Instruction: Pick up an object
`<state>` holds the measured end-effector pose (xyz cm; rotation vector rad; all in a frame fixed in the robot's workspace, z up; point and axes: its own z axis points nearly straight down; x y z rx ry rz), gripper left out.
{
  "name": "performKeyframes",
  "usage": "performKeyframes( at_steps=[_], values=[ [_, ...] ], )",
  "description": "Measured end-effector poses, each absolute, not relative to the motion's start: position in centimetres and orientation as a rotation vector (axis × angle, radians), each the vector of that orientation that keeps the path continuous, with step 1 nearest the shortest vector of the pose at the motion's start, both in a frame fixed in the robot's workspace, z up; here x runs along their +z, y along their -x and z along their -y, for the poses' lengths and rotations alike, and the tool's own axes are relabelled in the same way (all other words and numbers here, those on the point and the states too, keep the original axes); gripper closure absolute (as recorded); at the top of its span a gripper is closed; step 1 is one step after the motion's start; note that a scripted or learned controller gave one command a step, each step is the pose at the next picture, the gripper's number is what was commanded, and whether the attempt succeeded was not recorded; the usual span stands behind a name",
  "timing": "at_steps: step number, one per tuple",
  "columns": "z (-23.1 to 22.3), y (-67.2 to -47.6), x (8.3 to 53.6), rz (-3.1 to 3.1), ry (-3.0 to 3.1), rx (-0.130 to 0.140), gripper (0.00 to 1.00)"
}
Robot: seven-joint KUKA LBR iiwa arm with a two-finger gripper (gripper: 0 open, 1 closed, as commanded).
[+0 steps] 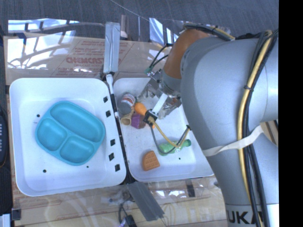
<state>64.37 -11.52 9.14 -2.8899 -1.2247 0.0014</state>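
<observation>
Camera view: the arm [222, 103] reaches in from the right and the gripper [150, 96] sits low over the upper left part of the right bin [189, 167]. We cannot tell how wide the gripper is set or whether it has anything; its business end is buried in brackets and glare.

No target is named, so any item counts. The likely candidates are the tight cluster just beside the gripper, near the bin's left wall:
- grey can [127, 100]
- orange piece [139, 109]
- purple piece [138, 122]
- tan cone [125, 121]

They look to be touching or nearly so. Further off in the same bin are a green toy [166, 148] and a brown biscuit [150, 161], apart from each other and from the cluster. The left bin [23, 164] holds just a blue plate [70, 132].

Risks as we judge them:
- The cluster is packed, so a closing gripper may catch two items, or wedge one against a neighbour and squeeze it out.
- The can looks round and could roll away if nudged.
- The wall is near, so a descent on that side may clip it.
- The small orange and purple pieces may slip if the grip lands off-centre.
</observation>
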Motion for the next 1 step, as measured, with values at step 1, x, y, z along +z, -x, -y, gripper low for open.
performKeyframes(
  at_steps=[1],
  values=[
    [11.48, -64.36, 10.11, 1.234, 2.884, 0.006, 1.0]
  ],
)
